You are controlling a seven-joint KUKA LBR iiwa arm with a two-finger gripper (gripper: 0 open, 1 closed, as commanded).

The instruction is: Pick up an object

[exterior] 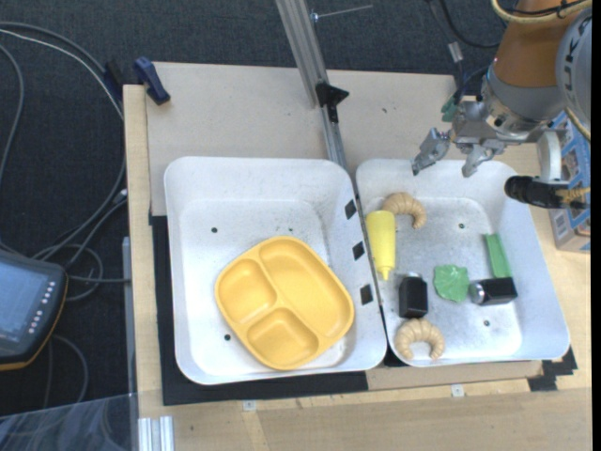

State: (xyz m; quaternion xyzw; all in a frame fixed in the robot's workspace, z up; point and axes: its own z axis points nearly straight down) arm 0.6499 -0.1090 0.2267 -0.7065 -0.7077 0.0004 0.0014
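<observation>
Gripper (449, 161) hangs spread wide with nothing in it above the right bin's (535, 280) far rim. Two croissants, one (406, 208) just below it, lie inside with the yellow bottle (380, 241).

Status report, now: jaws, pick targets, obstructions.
Gripper open, holding nothing, above right bin far rim. Nearest target: croissant, untouched, beside yellow bottle. Nothing between jaws and croissant.

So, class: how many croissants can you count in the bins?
2, both in the right bin: one croissant near its far edge beside the yellow bottle, the other croissant at its near edge.
</observation>
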